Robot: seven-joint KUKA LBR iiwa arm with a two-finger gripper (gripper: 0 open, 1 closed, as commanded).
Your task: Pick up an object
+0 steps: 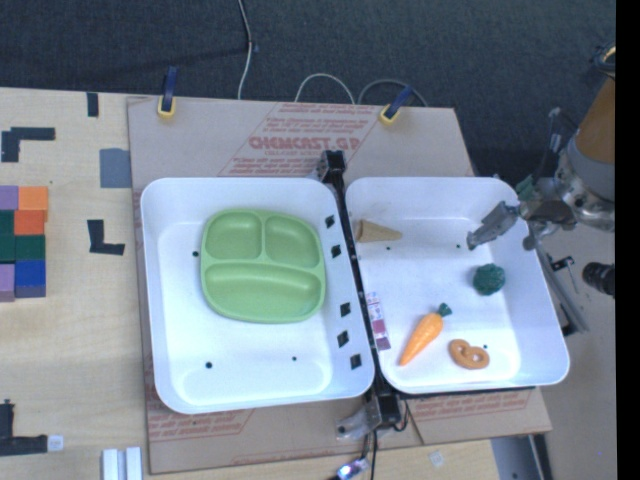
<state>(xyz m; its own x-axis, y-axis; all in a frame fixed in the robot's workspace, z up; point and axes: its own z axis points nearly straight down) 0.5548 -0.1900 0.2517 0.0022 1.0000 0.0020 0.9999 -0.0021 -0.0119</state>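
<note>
One broccoli just below pincer

Arm enters from the right edge of the view, orange band visible at the far right above the wrist. Wrist sits at mid-height on the right side, angled down and leftward. Gripper extends left from the wrist, its grey fingers pointing down-left at a slant; nothing seen between them.

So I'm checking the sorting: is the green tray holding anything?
Empty. The tray lies flat in the left bin, and all three of its compartments show bare green.
</note>
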